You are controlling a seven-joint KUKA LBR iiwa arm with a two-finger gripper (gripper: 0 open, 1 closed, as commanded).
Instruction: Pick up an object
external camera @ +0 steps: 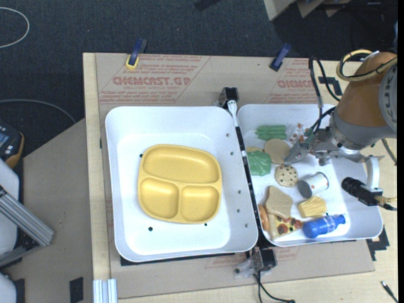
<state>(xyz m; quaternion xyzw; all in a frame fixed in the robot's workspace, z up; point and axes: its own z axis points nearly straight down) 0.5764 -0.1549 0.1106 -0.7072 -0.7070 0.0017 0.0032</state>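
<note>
Looks like a robotics lab to me: a plywood worktop (189, 74) with clamps (134, 54) on its far edge, two white bins (120, 131) mounted side by side, loose cables (19, 27) on dark carpet (95, 11), and aluminium framing (22, 216) off to the left.

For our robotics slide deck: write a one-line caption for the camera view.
Gripper poised over toy food in the right bin, near a cookie; a yellow divided tray sits in the left bin.
</note>
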